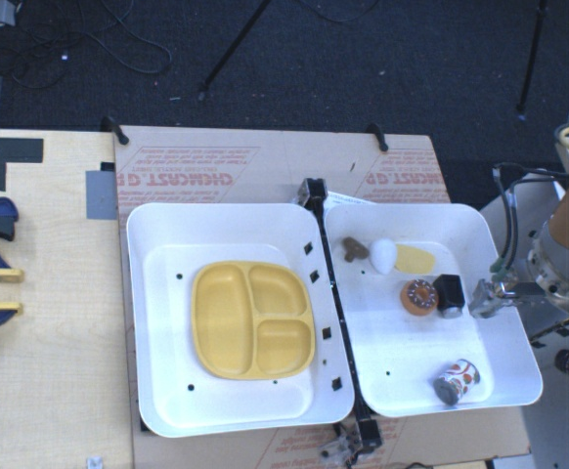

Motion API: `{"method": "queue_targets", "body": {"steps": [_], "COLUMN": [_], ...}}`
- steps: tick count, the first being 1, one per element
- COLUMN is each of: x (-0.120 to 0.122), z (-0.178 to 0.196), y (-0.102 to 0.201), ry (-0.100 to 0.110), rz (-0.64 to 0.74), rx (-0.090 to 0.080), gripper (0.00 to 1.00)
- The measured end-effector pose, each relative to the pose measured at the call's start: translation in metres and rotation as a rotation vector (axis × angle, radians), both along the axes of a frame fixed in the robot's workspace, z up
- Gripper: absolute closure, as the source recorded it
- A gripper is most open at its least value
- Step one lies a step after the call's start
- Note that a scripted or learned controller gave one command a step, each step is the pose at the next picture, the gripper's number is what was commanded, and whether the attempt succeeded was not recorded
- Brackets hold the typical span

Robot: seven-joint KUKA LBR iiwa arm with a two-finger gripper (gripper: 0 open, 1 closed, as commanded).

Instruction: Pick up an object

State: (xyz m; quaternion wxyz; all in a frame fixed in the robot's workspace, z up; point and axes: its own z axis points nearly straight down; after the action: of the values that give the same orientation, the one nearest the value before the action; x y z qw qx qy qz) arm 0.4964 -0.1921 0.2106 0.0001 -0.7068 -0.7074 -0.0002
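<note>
Camera view: fingers (487,297) at right bin's (504,355) edge, grip state unclear.

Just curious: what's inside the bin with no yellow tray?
In the right bin: a can, a doughnut, a black block, a white ball, a yellow piece, something brown. Anything beneath them is hidden.

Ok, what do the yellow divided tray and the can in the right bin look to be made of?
Yellow divided tray: likely moulded plastic, matte to satin, judging by its even colour and rounded compartment walls. Can: probably metal, with a greyish, dully shiny end and a printed red-and-white side; too small to be sure.
</note>
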Motion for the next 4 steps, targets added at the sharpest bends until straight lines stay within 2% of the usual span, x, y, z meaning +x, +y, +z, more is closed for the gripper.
{"method": "queue_targets", "body": {"steps": [1, 4], "x": [0.000, 0.044], "z": [0.007, -0.002], "y": [-0.001, 0.157], "ry": [0.000, 0.005], "rz": [0.000, 0.003], "rx": [0.000, 0.001], "gripper": [1.00, 1.00]}}
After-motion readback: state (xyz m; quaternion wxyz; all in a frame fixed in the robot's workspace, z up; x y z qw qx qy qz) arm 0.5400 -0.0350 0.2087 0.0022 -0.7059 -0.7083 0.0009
